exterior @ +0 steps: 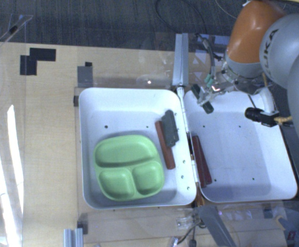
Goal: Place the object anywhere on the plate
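Camera view, dark grey oblong object (169, 128) beside green plate (129, 165), gripper (203, 98) state unclear

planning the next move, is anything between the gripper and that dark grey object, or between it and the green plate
The gripper hangs over the right bin's upper left corner; the bins' shared wall lies between it and the dark grey object. A brown stick lies between the object and the green plate.

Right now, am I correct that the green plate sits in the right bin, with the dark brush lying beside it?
Not quite: the camera view shows the green plate in the left bin, not the right bin. The rest holds; the dark brush lies beside the plate in that same bin.
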Robot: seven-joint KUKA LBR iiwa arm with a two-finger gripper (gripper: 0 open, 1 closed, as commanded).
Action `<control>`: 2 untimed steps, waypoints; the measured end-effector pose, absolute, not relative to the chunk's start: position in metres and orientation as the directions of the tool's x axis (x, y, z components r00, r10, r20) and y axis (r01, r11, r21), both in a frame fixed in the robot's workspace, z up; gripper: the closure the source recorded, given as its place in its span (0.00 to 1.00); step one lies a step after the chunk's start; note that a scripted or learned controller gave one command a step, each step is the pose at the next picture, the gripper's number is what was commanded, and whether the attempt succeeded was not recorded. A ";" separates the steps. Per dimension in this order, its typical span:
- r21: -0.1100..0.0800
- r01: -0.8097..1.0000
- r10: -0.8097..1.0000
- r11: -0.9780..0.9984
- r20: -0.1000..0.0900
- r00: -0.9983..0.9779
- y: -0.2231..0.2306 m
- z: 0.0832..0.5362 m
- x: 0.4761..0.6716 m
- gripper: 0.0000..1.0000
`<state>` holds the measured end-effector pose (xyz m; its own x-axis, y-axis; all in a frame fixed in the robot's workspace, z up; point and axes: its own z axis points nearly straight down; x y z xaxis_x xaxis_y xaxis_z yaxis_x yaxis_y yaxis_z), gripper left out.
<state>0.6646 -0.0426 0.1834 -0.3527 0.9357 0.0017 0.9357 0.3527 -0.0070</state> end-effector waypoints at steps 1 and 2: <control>0.007 0.948 0.948 0.318 -0.002 -0.318 0.002 0.250 0.550 1.00; 0.004 0.979 0.979 0.206 0.000 -0.206 0.059 0.219 0.545 1.00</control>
<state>0.5451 0.0595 0.2187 -0.2059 0.9786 0.0003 0.9786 0.2059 0.0041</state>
